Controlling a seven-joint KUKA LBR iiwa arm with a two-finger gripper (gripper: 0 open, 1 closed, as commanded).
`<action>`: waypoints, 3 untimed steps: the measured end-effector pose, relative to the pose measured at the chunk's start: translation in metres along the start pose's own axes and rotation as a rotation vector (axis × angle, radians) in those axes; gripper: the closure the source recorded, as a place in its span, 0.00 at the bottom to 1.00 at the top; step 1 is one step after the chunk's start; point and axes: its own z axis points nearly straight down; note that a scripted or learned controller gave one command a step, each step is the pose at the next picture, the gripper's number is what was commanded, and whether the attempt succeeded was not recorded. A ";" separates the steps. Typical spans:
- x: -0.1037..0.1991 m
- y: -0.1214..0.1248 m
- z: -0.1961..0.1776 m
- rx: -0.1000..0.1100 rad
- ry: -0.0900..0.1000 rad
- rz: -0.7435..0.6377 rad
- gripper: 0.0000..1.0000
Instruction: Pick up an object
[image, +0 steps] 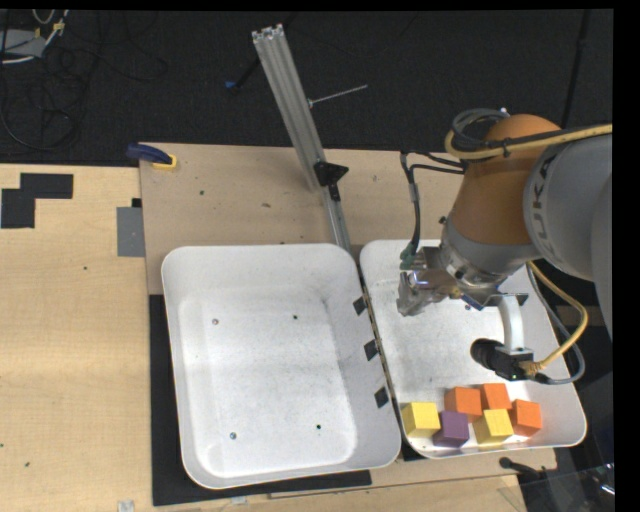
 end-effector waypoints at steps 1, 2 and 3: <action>0.040 0.015 0.002 0.000 -0.002 0.001 1.00; 0.082 0.034 0.006 -0.001 -0.001 0.000 1.00; 0.122 0.046 -0.004 -0.002 -0.001 0.001 1.00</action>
